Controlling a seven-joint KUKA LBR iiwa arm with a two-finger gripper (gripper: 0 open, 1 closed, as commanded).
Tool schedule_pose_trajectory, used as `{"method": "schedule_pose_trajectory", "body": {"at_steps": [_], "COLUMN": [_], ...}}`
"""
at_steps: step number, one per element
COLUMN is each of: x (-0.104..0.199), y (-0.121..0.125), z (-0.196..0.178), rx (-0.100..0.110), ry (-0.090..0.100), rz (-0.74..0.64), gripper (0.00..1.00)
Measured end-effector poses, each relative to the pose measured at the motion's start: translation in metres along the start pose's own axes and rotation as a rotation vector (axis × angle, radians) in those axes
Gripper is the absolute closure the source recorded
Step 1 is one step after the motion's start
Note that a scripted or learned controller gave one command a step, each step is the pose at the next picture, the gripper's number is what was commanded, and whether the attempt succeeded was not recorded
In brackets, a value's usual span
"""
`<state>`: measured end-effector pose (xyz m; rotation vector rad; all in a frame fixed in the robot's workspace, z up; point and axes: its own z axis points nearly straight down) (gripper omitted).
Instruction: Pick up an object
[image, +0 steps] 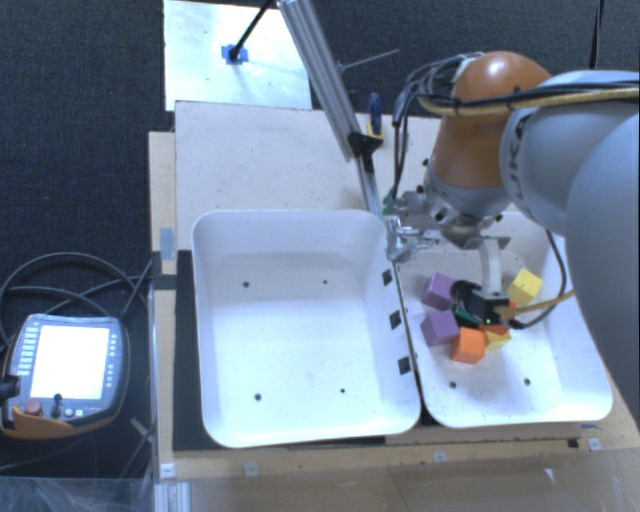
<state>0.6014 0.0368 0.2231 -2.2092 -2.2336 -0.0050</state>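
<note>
- Locate the arm (575, 150). It reaches over the right bin (560, 405), and its wrist is low above the blocks, since every pick candidate lies there.
- Identify the candidates: the upper purple block (437, 290), the lower purple block (440, 327), the orange block (467, 346) and the yellow block (524, 287). They are bunched near the wall this bin shares with the left bin (215, 240).
- Note that the lower purple block and the orange block touch. The yellow block sits apart, on the far side of the wrist.
- You cannot tell whether the jaws are open or closed, because the wrist hardware hides them. No block is seen between them, so treat the pick as not yet made.
- Expect tight clearance. Judged from the crowding, a descent here may push neighbouring blocks aside rather than seat one block cleanly.
</note>
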Motion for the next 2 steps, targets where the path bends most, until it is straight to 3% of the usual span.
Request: {"method": "schedule_pose_trajectory", "body": {"at_steps": [1,2], "x": [0.0532,0.0496], "y": [0.0144,0.0140], "z": [0.0044,0.0044], "rx": [-0.001,0.001], "ry": [0.000,-0.003], "rz": [0.000,0.005], "gripper": [1.00,0.00]}}
